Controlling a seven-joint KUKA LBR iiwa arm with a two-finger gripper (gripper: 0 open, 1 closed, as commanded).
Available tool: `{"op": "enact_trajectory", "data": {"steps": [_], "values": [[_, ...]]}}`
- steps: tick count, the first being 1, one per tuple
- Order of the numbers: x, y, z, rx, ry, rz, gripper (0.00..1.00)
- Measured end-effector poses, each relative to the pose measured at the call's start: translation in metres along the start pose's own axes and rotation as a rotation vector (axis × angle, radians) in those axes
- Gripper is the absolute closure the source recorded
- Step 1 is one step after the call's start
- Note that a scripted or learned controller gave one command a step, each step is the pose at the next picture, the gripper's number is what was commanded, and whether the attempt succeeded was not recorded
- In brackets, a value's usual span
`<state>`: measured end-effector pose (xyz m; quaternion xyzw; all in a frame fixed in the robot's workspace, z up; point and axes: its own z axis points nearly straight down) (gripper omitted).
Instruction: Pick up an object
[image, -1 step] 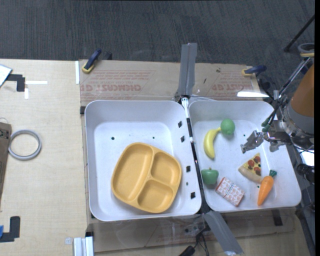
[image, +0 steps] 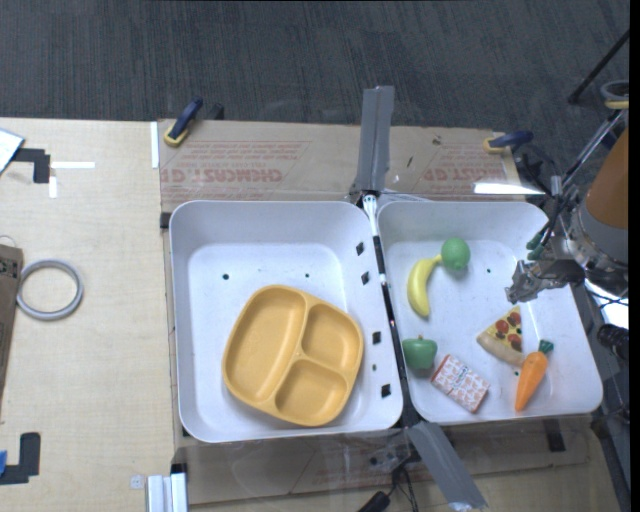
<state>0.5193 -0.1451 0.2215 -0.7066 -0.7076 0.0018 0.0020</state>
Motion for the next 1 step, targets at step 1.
{"op": "enact_trajectory", "data": {"steps": [1], "values": [[0.0198,0.0223,-0.1097,-0.004,-0.002,-0.067,1.0]]}}
